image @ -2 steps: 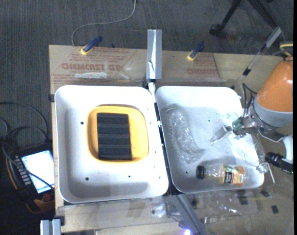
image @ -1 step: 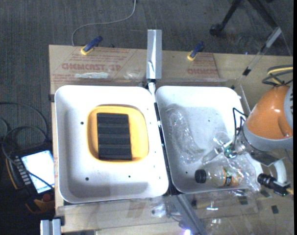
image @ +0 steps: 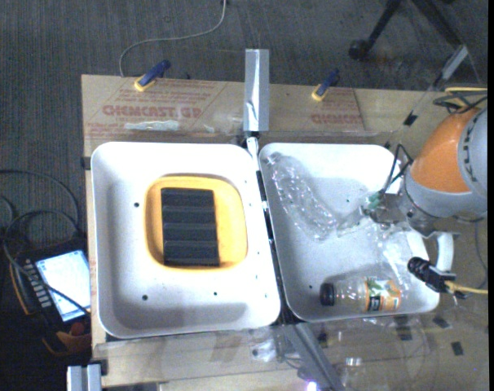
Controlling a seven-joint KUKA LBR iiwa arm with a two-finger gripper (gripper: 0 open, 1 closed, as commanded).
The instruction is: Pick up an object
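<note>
The left bin (image: 110, 243) holds a yellow rounded-square dish (image: 154, 218) with a black ridged block (image: 190, 226) set in it. A crumpled clear plastic bottle (image: 300, 195) lies in the right bin (image: 337, 160) at its left and middle. A small bottle (image: 365, 293) with a dark cap and a green-and-orange label rests on its side at that bin's front edge. My gripper (image: 380, 208) is low over the right bin's right side, at the right end of the clear plastic. The arm's orange band (image: 451, 157) sits above it.
Thin clear film (image: 391, 255) lies between the gripper and the small bottle. Two blue-and-yellow clamps (image: 152, 74) (image: 326, 84) and an upright metal post (image: 256, 88) stand on the board behind the bins. Cables and a lit screen (image: 63, 279) sit on the floor at left.
</note>
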